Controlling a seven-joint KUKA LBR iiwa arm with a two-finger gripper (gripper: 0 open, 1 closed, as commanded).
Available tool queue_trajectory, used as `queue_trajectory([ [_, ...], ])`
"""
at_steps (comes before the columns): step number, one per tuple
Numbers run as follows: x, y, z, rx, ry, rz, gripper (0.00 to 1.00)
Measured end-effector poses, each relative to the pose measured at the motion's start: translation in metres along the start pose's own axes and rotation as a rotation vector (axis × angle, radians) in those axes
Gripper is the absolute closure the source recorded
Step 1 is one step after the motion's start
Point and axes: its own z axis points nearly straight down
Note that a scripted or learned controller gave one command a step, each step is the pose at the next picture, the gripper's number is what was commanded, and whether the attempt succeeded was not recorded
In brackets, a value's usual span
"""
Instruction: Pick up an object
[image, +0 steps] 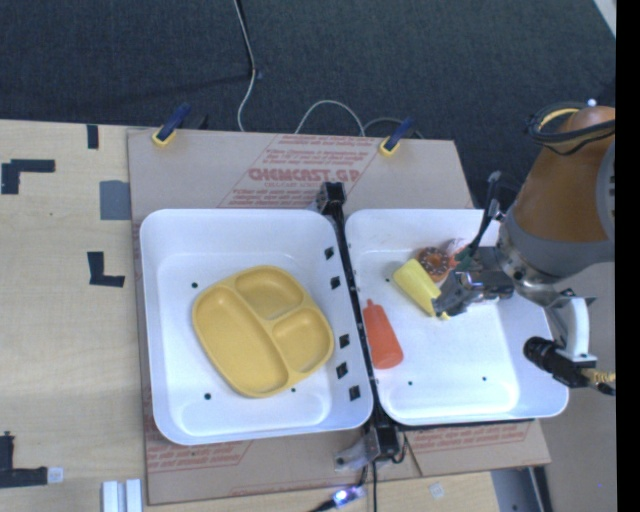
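While reaching in from the right of the frame, hovering low over the right bin (500, 395) with the end effector (452, 300) just at the near end of a yellow block (416, 281). Pressing against or sitting just beside that block, dark fingers angled down toward it; impossible to tell whether spread or closed, or whether anything is actually between them, since the wrist hardware is crowding that spot. Likely lining up on the block because of its position nearest the arm, tilted and lying across the upper middle of the right bin. Lying behind it, touching or nearly so, a small speckled brown object (436, 260). Resting apart from both, lower left in the same bin close to the divider, an orange bottle-shaped item (380, 335), probably left alone as the farther reach. Sitting flat in the middle of the left bin (170, 300), a yellow divided plate (262, 329), well apart from the arm. Judging the pick as not yet secured.
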Motion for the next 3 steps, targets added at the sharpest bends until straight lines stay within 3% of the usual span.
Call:
queue_trajectory([
  [3,0.152,0.072,0.000,0.000,0.000,-0.001,1.00],
])
